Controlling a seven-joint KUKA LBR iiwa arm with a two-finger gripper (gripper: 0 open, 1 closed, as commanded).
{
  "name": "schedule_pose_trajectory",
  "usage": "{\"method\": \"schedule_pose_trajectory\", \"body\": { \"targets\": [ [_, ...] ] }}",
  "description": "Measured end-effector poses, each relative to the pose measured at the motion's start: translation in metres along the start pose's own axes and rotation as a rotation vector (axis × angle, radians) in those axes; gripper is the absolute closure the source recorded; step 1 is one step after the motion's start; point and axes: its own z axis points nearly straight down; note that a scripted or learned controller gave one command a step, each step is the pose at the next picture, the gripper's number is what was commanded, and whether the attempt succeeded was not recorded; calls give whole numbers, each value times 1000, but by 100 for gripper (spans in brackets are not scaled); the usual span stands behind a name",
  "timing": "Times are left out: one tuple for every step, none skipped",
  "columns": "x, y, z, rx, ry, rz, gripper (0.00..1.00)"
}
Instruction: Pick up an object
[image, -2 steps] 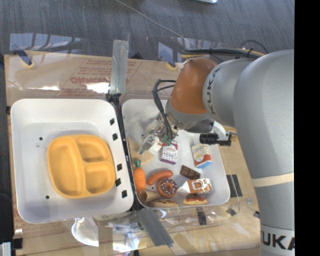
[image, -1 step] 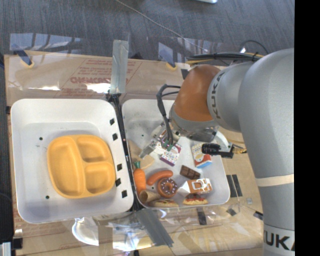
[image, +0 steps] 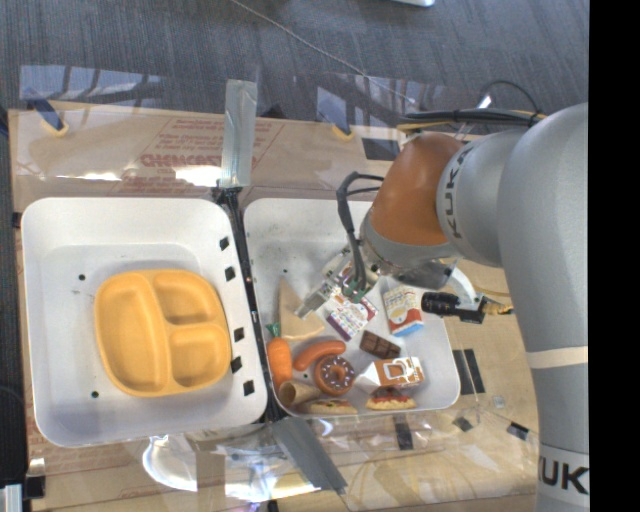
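Your tool (image: 338, 291) hangs low in the right white plastic bin (image: 262, 236); I cannot tell its opening. Just beside it lies the small purple-printed white card packet (image: 349, 316): light, flat, slippery, so pinch its long edges

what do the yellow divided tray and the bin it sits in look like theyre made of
Yellow divided tray: probably moulded plastic, matte to slightly satin, judging by its even colour and soft rounded compartment edges.
Left white bin: likely thin formed plastic with a smooth finish, given its rounded corners and shallow sloped walls. Neither can be confirmed by look alone.
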Motion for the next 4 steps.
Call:
{"method": "schedule_pose_trajectory", "body": {
  "targets": [
    [0,0,0,0,0,0,0],
    [-43,-56,2,4,1,-52,0],
    [51,-11,7,12,11,559,0],
    [-18,21,-68,9,4,539,0]
  ]
}}
